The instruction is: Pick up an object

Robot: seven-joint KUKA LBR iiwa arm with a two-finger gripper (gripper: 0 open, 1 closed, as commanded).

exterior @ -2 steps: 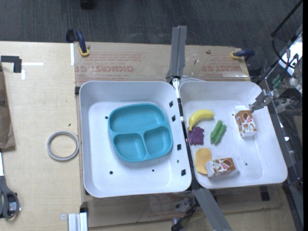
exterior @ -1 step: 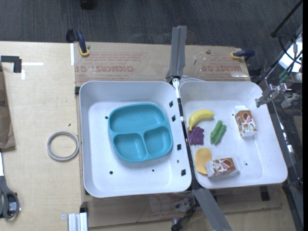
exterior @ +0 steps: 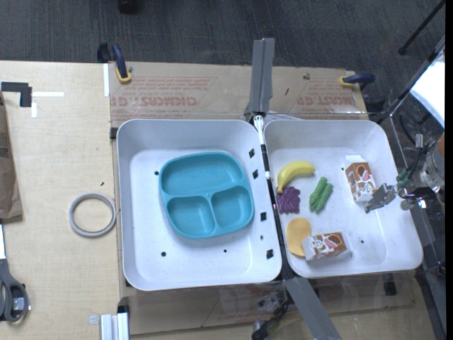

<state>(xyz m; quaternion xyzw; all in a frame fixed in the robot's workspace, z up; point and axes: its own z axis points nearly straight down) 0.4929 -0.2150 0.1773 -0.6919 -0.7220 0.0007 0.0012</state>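
Two bins (exterior: 134, 211) | gripper (exterior: 380, 197) over right bin beside carton (exterior: 359, 180) | finger state: cannot tell

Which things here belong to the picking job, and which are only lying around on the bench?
Belonging to the job, in the right bin:
banana, purple grapes, green pepper, orange slice, two small cartons, and the gripper near the upper carton.

Just lying about:
blue divided plate in the left bin, grey ring, scissors.
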